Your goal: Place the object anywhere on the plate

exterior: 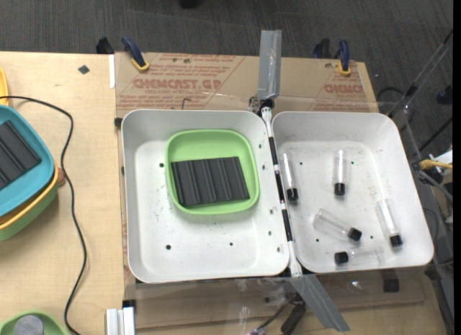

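Tubes, five of them, clear with black caps, lie scattered in the bin [403, 139] on the side the arm reaches from, none of them on the plate. Nearest the camera, one tube [358, 256] lies along the front wall with its cap pointing toward the other bin. Just behind it a second tube [333, 222] lies at a slant. A third tube [387, 218] lies beside that, toward the arm's side, its cap at the near end. Farther back, a fourth tube [338, 171] lies mid-bin with its cap toward the camera. The fifth tube [287, 173] lies along the wall shared with the other bin [144, 254]. That second bin, away from the arm's side, bears the green plate [209, 139] in its far half, and a dark ribbed slab [209, 181] lies flat on the plate, covering most of its floor. Whether the gripper is open or closed cannot be told. Behind both bins lies printed cardboard [180, 78], held by a clamp [135, 52] at one far corner and another clamp [343, 57] at the other. A grey strip [270, 67] runs back from where the bins meet. Well beyond the plate's bin, a teal tray [29, 175] sits on the bench, with a black cable [72, 204] curving past it.
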### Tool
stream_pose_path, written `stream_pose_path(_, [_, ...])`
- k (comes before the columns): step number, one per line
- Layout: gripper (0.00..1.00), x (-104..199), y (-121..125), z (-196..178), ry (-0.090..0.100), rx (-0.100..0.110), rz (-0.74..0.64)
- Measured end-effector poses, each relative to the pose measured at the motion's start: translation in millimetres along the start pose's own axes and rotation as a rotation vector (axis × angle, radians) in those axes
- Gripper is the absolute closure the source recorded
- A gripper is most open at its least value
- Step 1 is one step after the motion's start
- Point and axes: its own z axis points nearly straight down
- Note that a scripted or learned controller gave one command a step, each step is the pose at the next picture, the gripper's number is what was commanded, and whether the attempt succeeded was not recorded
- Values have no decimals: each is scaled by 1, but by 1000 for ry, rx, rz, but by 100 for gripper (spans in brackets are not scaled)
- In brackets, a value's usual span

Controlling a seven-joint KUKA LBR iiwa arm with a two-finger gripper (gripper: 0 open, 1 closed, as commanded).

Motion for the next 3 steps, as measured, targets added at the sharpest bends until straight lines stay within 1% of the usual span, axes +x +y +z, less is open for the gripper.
stream_pose_path(1, [0,0,-1,11,-2,2,4])
stream_pose_path(2, [0,0,0,-16,0,0,-1])
stream_pose_path(3, [0,0,0,7,-2,2,4])
